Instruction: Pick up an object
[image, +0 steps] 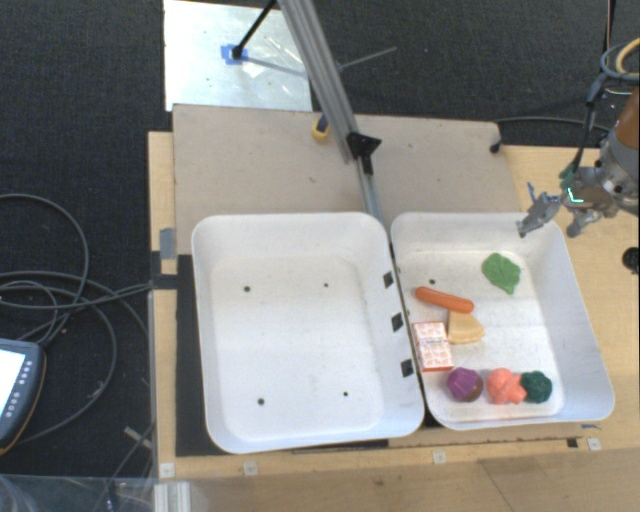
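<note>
The two metal fingers (540, 213) of the grey gripper (558, 217) are spread apart with nothing between them, hanging over the far right corner of the right-hand shallow white plastic bin (575, 290), just above its rim. Behind them the arm's wrist runs off to the right. Nearest to the fingers, though apart from them, lies a single crumpled green leaf-shaped toy (501, 271), alone in the upper part of that bin with bare white floor all round it. Further in I count six more pieces, seven in all: one orange-red sausage-shaped toy (444, 299) lying slantwise, one pale yellow wedge like cheese (465, 328) just below it, one small pink-and-white printed carton (432, 346) touching the wedge and sitting against the bin's left wall, and along the near edge a row of three, one purple lumpy piece (463, 384), one orange-pink lumpy piece (504, 387) and one dark green knobbly piece (537, 386), close together. The right side and the far half of this bin are open floor. The left-hand shallow white plastic bin (215, 330) sits beside it, the two rims meeting along the middle, where black clips show. Both rest on a tan board bench (260, 150), and a slanted grey metal pole (330, 85) crosses down toward the seam between the bins.
</note>
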